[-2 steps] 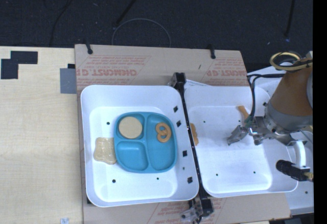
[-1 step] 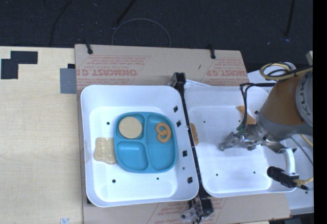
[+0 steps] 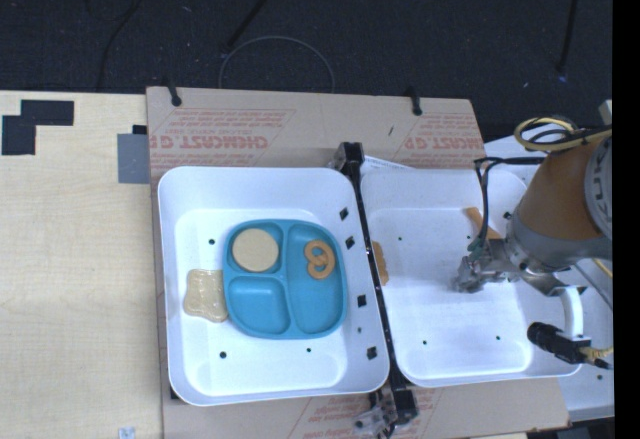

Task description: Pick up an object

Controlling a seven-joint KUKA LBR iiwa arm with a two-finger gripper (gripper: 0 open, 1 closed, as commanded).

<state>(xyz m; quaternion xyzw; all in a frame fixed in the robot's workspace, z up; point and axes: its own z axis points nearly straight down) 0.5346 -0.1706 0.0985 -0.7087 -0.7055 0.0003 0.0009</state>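
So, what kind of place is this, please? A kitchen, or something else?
Probably a robot lab test bench, not a kitchen: two white bins stand on cardboard, a grey arm's gripper reaches into the right one, and a blue divided tray holds what looks like toy food.

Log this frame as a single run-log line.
arm: over right bin | gripper: low, near bin floor | left bin: blue tray with round cracker, pretzel; beige piece beside tray

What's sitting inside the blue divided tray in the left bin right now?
The blue tray holds a round tan cracker-like disc in its upper-left compartment and a pretzel in the upper-right. The lower compartments show bare blue. A pale toast-like piece lies outside, against its left edge.
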